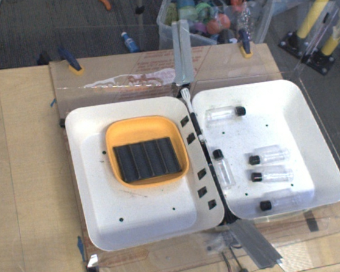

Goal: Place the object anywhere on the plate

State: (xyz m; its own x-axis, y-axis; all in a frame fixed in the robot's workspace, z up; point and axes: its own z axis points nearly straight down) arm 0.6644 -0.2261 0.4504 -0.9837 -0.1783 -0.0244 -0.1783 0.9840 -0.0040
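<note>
Black ridged object [148, 159] lies on orange plate [147, 150], left bin [97, 190]; vials [272, 175] right bin [291, 117].

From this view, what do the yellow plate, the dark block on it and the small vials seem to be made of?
Yellow plate: probably plastic, matte, uniform colour with soft rounded rim.
Dark block: perhaps rubber or foam, dull black, ribbed into bars; uncertain.
Vials: clear plastic or glass, see-through bodies with black caps; I cannot tell which.
</note>
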